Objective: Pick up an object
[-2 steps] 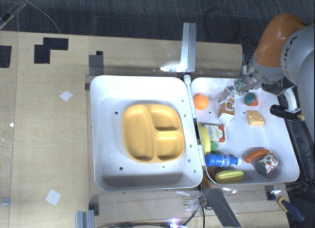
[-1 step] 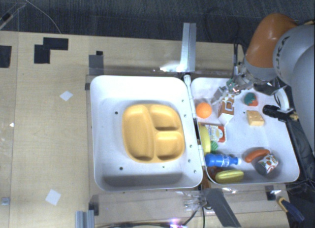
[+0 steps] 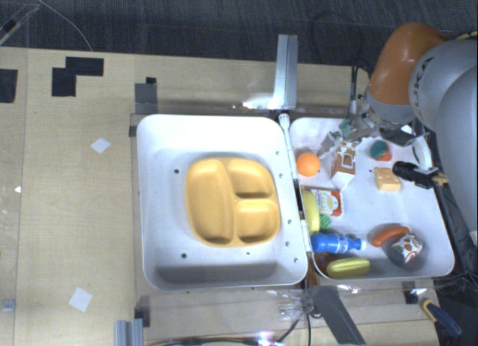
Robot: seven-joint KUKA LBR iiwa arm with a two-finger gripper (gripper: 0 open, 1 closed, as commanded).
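My gripper hangs at the far edge of the right bin, under the grey arm with its orange band. Just below it a brown and white carton lies tilted; I cannot tell whether the gripper touches it. Around the carton lie an orange ball to the left, a green and red ball to the right and a pale yellow block.
Nearer in the right bin lie a printed packet, a yellow banana, a blue bottle, a yellow-green oval, a red sausage and a patterned cup. The left bin holds a yellow divided tray.
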